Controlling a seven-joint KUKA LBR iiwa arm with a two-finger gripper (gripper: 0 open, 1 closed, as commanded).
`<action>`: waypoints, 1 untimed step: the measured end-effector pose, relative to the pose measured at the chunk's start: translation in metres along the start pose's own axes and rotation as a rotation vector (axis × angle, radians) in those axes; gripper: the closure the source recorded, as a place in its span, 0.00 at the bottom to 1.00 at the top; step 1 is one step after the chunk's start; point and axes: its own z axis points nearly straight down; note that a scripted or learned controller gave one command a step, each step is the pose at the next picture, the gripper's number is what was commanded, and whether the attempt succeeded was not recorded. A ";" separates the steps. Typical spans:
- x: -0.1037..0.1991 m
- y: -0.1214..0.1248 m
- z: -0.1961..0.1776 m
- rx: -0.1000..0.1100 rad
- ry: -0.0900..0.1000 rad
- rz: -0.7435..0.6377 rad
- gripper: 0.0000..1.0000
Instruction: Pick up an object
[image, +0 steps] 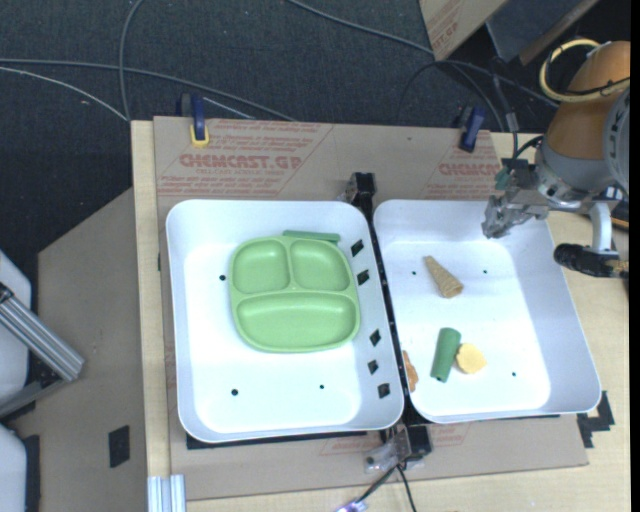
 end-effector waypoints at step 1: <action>-0.002 0.005 -0.045 0.000 0.000 -0.001 1.00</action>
